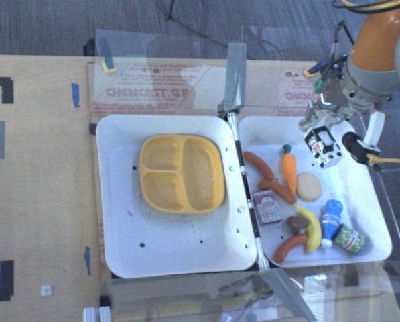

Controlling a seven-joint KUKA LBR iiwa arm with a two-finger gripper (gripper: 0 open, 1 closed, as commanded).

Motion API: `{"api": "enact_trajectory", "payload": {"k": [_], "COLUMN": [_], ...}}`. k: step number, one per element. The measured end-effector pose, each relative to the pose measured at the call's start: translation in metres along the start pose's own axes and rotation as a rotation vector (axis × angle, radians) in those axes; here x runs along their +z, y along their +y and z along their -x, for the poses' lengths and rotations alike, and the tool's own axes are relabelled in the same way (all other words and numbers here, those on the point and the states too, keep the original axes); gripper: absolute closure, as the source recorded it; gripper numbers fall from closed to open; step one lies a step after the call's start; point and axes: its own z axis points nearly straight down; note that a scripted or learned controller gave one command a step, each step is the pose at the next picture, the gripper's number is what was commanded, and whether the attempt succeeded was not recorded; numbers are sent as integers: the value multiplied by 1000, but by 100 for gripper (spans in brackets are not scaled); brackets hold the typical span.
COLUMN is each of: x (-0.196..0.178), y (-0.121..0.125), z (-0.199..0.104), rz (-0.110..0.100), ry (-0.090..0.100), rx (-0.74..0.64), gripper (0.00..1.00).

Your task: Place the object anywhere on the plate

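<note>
The yellow plate, split into three compartments, lay in the left bin with nothing on it. The arm reached in at the upper right, its orange band partly cut off by the frame edge, and the gripper hung over the far corner of the right bin. Its end was a tangle of grey metal and a black-and-white patterned block; whether it was spread or pressed together could not be told, and nothing could be seen pinched in it.

The objects all lay in the right bin. A carrot pointed its green top toward the gripper, with a pale round biscuit-like piece just beside it. Two sausages ran along the carrot's left, near a small red packet whose print was too small to read. Lower down, a banana overlapped a third sausage and part of a brownish lump that was hard to identify. A blue bottle and a green can sat at the near right.
</note>
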Motion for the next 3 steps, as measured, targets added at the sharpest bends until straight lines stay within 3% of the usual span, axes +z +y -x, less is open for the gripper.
{"api": "enact_trajectory", "payload": {"k": [1, 2, 3], "x": [0, 90, 123], "y": [0, -36, -105], "z": [0, 28, 89], "rz": [1, -1, -6], "ry": [0, 2, 18], "rx": [0, 185, 442], "gripper": [0, 0, 0]}}
